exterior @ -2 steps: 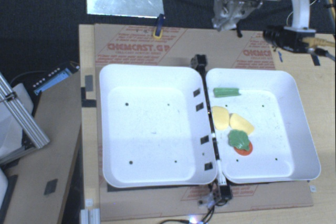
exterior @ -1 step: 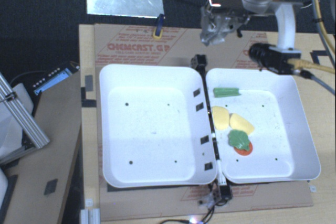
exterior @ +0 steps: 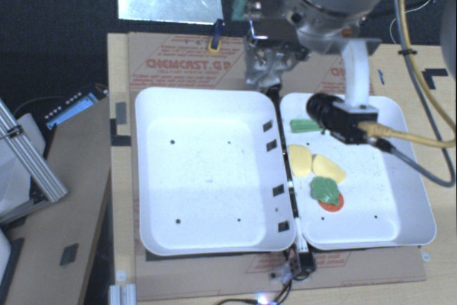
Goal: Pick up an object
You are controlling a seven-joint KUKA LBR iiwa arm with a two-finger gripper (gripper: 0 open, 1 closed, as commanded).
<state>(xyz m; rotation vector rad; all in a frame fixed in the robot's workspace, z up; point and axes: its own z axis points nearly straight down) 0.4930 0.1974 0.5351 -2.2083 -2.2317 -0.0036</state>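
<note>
The right bin (exterior: 400, 225) holds several small objects near its left side. A flat green block (exterior: 305, 126) lies at the back, with two pale yellow pieces (exterior: 300, 161) (exterior: 329, 168) in front of it. A leafy green piece (exterior: 325, 188) rests partly on a red disc (exterior: 333, 203). My gripper (exterior: 270, 78) hangs under the grey wrist, above the far rim where the two bins meet. It sits behind and to the left of the green block, and I see nothing held in it.
The left bin (exterior: 207, 168) lies beside the right one, with black clips (exterior: 278, 189) along the shared edge. A black cylinder with a yellow cable (exterior: 335, 116) juts over the right bin's back. A yellow-and-blue clamp (exterior: 215, 43) stands behind the bins.
</note>
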